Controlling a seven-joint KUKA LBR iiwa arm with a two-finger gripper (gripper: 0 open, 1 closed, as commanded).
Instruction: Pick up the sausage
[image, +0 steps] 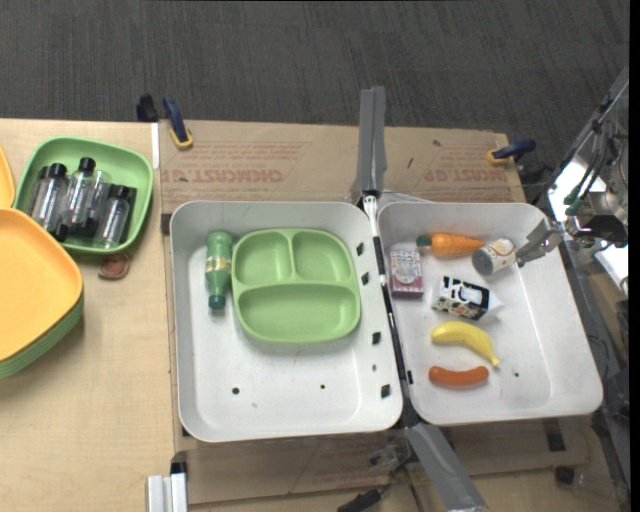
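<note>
The sausage (459, 376) is a short orange-red link lying flat near the front of the right bin (570, 360), just below a yellow banana (466, 340). My gripper (534, 247) hangs at the bin's far right side, beside a small grey can (493, 257). It is well away from the sausage, up and to the right of it. Nothing is visibly held.
The right bin also holds a carrot (452, 242), a pink box (405, 271) and a black-and-white packet (462, 296). In the left bin (190, 380) sit a green divided plate (296, 285) and a green bottle (218, 268). Off to the left are yellow plates (35, 300) and a green tray of bottles (85, 195).
</note>
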